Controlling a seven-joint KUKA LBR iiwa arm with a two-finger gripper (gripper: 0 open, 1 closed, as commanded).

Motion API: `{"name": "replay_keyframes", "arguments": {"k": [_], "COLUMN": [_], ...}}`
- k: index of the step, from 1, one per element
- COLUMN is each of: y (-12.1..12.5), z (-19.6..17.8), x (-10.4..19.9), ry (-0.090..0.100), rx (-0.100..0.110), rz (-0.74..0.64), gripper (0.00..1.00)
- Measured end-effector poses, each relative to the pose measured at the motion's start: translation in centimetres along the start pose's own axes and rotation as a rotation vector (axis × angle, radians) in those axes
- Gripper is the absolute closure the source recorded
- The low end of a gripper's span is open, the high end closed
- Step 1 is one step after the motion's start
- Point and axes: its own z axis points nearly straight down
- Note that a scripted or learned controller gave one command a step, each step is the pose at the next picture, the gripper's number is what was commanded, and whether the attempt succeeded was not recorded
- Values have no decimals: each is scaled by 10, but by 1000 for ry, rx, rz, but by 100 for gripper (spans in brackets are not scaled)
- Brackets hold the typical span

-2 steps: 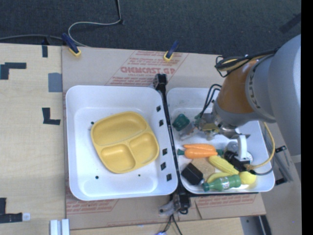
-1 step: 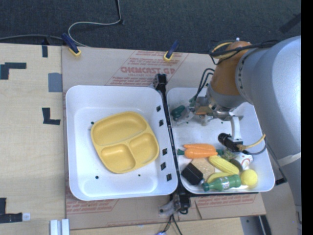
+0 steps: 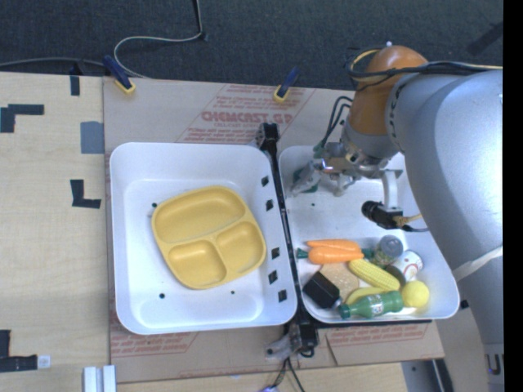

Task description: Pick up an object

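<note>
So the biggest thing here is the grey arm (image 3: 458, 137), which swings in from the right and covers a good chunk of the right bin (image 3: 327, 211), orange band sitting just above the wrist. Makes sense it's parked over that side, since that's where all the pickable stuff lives. The left bin (image 3: 131, 219) has just a yellow divided plate (image 3: 208, 235) lying flat in the middle, well apart from the action, so I'd guess it's the drop-off side or just not the target right now. The two bins sit side by side, touching along a black divider strip. The clutter is all bunched in the near end of the right bin: a carrot (image 3: 331, 251), a corn cob (image 3: 374, 273) just beside it, a green bottle (image 3: 372, 305) lying on its side, a dark block (image 3: 320, 290), a lemon (image 3: 416, 294), and a small can-like thing I can't really identify. The gripper (image 3: 331, 178) is up at the far end of that bin, over bare white floor and away from the pile. Honestly can't tell how its end is set from this angle, and nothing looks grabbed. My read: it needs to head toward the pile before any pick happens.
</note>
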Motion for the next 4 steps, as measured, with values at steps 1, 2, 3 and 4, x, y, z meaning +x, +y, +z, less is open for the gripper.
{"name": "replay_keyframes", "arguments": {"k": [1, 2, 3, 4], "y": [0, 0, 0, 0], "z": [0, 0, 0, 0], "x": [1, 1, -3, 0], "ry": [-3, -3, 3, -3], "rx": [-1, -1, 0, -2], "rz": [2, 1, -1, 3], "gripper": [0, 0, 0, 0]}}
